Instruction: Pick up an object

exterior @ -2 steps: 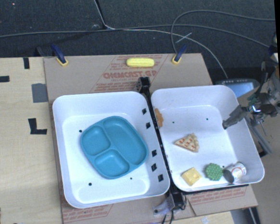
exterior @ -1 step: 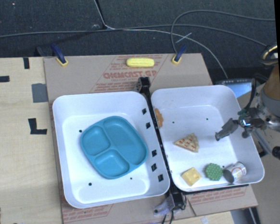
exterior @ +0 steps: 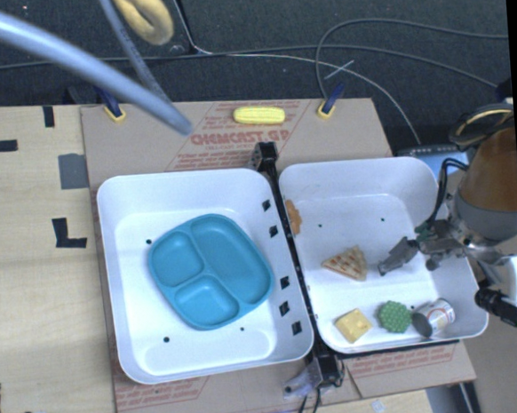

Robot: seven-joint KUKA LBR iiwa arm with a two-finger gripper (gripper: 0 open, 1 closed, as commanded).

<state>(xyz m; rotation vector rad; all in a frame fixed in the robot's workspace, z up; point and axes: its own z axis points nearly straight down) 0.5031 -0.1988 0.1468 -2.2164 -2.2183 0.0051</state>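
While the gripper hangs over the right bin, nothing is held; fingers look apart
Nearest target: wedge just left of it, so approach is short; cube, green ball, can along front wall

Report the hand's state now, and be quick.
Hand: over the right bin, just right of the triangular cracker piece, nothing seen in its grip; open or shut cannot be told.
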